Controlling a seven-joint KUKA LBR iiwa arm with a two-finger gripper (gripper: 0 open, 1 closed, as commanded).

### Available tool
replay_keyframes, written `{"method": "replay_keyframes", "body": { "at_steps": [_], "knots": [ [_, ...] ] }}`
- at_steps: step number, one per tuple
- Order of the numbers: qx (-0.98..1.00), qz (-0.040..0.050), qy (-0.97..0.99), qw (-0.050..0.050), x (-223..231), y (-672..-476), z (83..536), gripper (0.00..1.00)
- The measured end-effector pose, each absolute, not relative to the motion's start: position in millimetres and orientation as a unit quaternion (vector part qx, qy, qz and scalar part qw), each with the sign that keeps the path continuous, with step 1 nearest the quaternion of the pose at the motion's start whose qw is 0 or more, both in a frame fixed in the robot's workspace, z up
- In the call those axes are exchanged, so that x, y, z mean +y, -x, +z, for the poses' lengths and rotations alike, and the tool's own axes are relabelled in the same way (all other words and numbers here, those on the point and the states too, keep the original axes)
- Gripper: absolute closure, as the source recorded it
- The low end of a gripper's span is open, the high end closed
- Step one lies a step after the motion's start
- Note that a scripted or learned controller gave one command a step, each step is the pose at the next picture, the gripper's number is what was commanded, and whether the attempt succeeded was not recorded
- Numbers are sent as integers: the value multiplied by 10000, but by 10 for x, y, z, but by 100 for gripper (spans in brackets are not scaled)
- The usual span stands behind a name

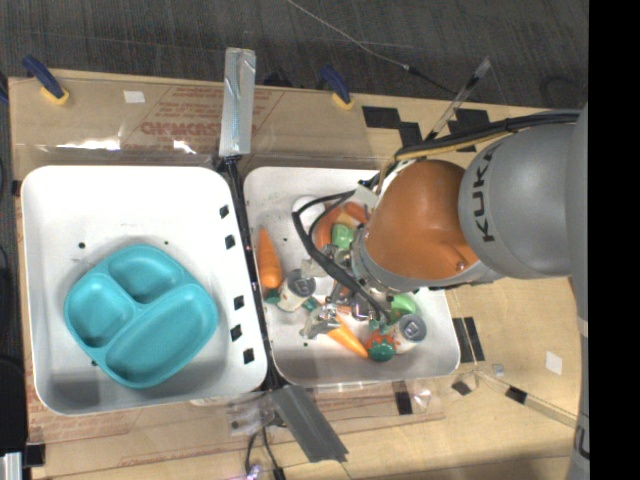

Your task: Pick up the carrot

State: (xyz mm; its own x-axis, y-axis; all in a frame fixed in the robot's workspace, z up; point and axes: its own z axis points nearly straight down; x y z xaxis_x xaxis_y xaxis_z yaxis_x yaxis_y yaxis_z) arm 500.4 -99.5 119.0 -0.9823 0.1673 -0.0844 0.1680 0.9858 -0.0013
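The arm reaches in from 3 o'clock, and its orange band sits over the middle of the right bin. Below the band the gripper points down into the bin's clutter; its metal end is tangled in with the small things there, and whether it is released, clenched or grasping anything cannot be told.

A carrot lies along the right bin's left wall, at about 9 o'clock in that bin, its length running from 12 to 6 o'clock. It is apart from the gripper, with bare white floor between them. A second, smaller orange piece lies tilted at about 6 o'clock in the bin, just below the gripper's end and near it; contact between them cannot be judged.

Near that piece, toward 5 o'clock, sit a red and green thing and a small round can. A green thing shows at the band's left edge, and a small grey piece lies just right of the long carrot.

In the left bin a teal divided plate rests toward 6 o'clock.
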Motion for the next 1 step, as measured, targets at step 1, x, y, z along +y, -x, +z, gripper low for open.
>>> {"method": "replay_keyframes", "body": {
  "at_steps": [1],
  "knots": [
    [9933,-1,-1083,411,-1052,-5003,1183,0]
  ]
}}
